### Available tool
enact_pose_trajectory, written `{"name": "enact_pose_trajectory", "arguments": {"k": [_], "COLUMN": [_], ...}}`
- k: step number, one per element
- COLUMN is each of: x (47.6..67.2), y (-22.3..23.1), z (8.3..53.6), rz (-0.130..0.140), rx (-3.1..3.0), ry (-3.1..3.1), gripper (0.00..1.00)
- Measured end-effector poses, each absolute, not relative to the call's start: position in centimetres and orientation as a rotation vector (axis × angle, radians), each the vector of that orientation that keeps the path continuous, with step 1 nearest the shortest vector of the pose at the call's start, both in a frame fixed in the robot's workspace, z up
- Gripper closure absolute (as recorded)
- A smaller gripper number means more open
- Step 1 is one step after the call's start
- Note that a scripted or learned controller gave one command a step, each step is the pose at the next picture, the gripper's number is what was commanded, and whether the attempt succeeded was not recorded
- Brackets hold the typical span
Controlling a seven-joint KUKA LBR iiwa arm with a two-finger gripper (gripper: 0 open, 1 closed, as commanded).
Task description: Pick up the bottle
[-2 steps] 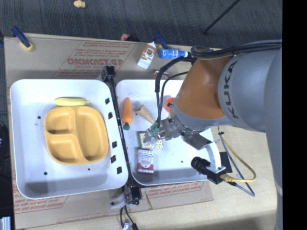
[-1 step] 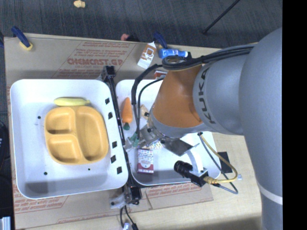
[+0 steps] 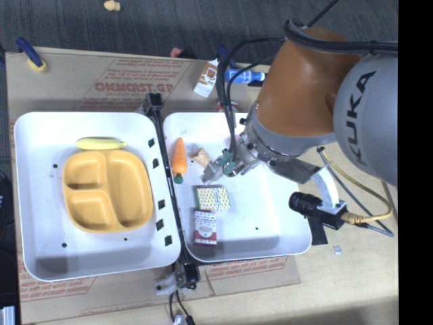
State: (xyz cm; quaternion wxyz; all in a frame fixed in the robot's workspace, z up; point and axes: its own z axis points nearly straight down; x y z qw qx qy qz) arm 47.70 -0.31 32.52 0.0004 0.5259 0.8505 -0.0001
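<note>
Two shallow white bins (image 3: 40,202) sit side by side; the two-finger gripper (image 3: 220,168) hangs low in the right one, just above a green patterned packet (image 3: 212,198). Its grasp is unclear. The blue-capped clear bottle (image 3: 245,76), seemingly, lies outside behind the bins.

Arm (image 3: 325,93) body covers upper right of right bin (image 3: 270,239); bin's far corner hidden beneath it. Fingers (image 3: 218,170) small, blurred; gap between them unreadable. Blue-and-white item (image 3: 245,76) behind bins at upper centre half hidden by arm, identity unclear. Small yellow speck (image 3: 111,6) upper left too small to identify.
</note>
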Motion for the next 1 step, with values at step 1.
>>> {"name": "enact_pose_trajectory", "arguments": {"k": [1], "x": [47.57], "y": [4.15], "z": [22.08], "rz": [-0.004], "rx": [1.491], "ry": [2.770], "gripper": [1.00]}}
